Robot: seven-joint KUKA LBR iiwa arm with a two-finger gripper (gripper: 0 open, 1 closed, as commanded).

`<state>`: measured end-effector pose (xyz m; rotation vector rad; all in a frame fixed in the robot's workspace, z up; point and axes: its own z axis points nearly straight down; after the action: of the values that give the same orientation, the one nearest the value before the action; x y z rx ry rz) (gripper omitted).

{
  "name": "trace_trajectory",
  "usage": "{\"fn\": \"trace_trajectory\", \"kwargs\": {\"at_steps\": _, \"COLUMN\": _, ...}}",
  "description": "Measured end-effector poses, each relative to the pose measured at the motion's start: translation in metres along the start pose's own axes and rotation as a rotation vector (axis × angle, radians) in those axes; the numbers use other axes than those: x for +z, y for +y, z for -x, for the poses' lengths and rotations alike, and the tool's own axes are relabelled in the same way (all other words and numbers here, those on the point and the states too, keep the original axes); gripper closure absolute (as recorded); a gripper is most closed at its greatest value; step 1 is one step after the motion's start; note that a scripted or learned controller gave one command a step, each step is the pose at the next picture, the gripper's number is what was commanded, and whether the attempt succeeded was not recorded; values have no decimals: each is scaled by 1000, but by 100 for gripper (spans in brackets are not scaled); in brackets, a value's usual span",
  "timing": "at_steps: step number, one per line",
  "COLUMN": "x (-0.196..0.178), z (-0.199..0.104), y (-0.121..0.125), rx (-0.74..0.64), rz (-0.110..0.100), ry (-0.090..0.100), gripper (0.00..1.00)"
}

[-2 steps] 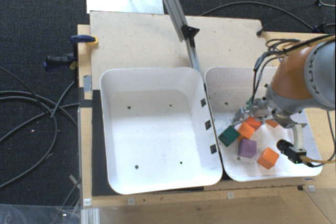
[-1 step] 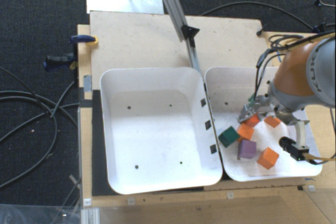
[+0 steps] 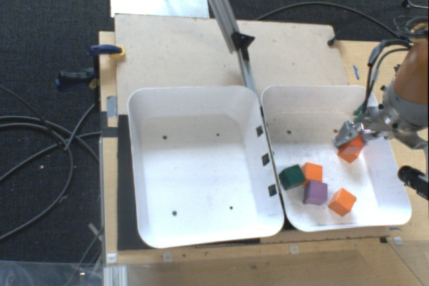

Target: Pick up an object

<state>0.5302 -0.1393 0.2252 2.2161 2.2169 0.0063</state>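
Note:
My gripper (image 3: 349, 139) hangs over the right part of the right bin (image 3: 315, 104), reaching in from the right. Its fingers are shut on a red-orange block (image 3: 351, 151), which pokes out below them and looks raised off the bin floor. On the floor of the same bin, to the lower left of the gripper, lie a dark green block (image 3: 291, 177), an orange block (image 3: 312, 172) touching it, a purple block (image 3: 315, 192) and another orange block (image 3: 342, 201).
The left bin (image 3: 194, 110) stands beside the right one, sharing a middle wall with black tabs (image 3: 265, 159). A slanted metal pole (image 3: 224, 7) crosses the back of the bench. A blue clamp (image 3: 100, 50) grips the bench's left edge.

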Motion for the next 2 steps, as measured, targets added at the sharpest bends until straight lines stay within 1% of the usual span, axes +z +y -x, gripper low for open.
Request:
{"fn": "trace_trajectory", "kwargs": {"at_steps": 1, "x": -7, "z": -1, "y": 1, "rx": -5, "rz": -2, "ry": 2, "gripper": 100}}
{"fn": "trace_trajectory", "kwargs": {"at_steps": 2, "x": 37, "z": -92, "y": 17, "rx": -13, "rz": -10, "ry": 6, "gripper": 100}}
